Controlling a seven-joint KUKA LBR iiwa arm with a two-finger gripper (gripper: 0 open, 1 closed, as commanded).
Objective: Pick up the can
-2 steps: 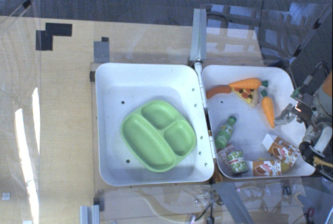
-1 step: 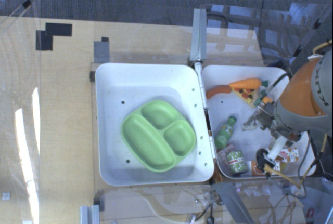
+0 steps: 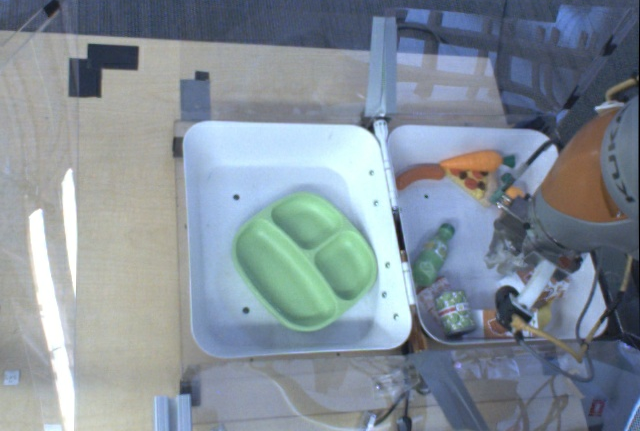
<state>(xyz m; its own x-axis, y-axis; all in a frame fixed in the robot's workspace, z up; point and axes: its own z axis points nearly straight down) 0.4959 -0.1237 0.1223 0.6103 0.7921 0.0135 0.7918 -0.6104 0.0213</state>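
— Nearest us, the can (image 3: 450, 310) lies on its side against the right bin's (image 3: 420, 324) front wall, just beside the green bottle (image 3: 433, 256).

— Our gripper (image 3: 515, 264) hovers right of the can; we cannot tell its state.

— We judge a descent could nudge the bottle or roll the can.

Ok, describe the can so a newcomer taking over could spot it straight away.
Start at the right bin, the one the arm reaches into. Go to its near left corner: the can lies there on its side, just below the green bottle. It is short and stubby with a red and green label, whereas the bottle is slim and plain green.
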